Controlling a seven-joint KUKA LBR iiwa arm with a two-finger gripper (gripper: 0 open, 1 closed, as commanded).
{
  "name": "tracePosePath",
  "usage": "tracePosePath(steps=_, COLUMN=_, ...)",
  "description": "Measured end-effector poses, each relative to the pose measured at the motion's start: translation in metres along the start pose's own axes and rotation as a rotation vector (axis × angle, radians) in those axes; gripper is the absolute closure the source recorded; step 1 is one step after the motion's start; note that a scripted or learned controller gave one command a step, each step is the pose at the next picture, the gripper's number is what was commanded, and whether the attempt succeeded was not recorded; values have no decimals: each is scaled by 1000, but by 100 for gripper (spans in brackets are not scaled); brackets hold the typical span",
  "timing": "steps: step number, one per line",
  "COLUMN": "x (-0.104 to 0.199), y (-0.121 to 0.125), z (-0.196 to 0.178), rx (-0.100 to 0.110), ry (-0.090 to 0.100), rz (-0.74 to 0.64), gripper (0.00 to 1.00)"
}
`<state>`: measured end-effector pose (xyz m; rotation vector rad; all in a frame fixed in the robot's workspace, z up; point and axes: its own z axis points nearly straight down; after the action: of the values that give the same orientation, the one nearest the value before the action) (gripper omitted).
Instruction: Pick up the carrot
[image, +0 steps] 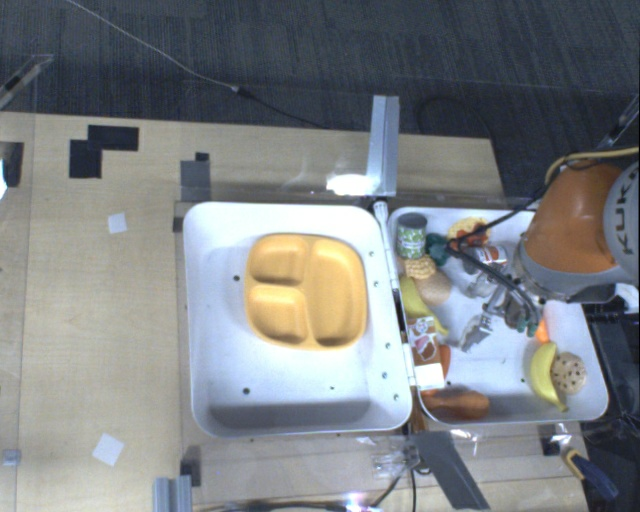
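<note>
Floor (250, 50): dark grey carpet at the far side, a thin cable (150, 45) trailing across it.
Bench (90, 330): pale wood, black markers (100, 148) far left.
Light: bright glare at the far metal post (384, 140).

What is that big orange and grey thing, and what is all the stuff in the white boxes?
That is a robot arm reaching in from the right. At its tip are metal jaws, the gripper, for grabbing things. One camera looks down from above the bench. The left bin holds a yellow tray with three sections. The right bin holds toy food: a banana, a cookie, a green can and a hot dog. The orange bit by the arm may be the carrot. The gripper hangs over the right bin, holding nothing that I can see.
</note>
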<state>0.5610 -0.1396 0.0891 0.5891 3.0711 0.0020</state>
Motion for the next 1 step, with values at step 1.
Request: tracePosePath(steps=1, x=36, y=-85, z=-1, rx=5, ry=1, rz=61, gripper=0)
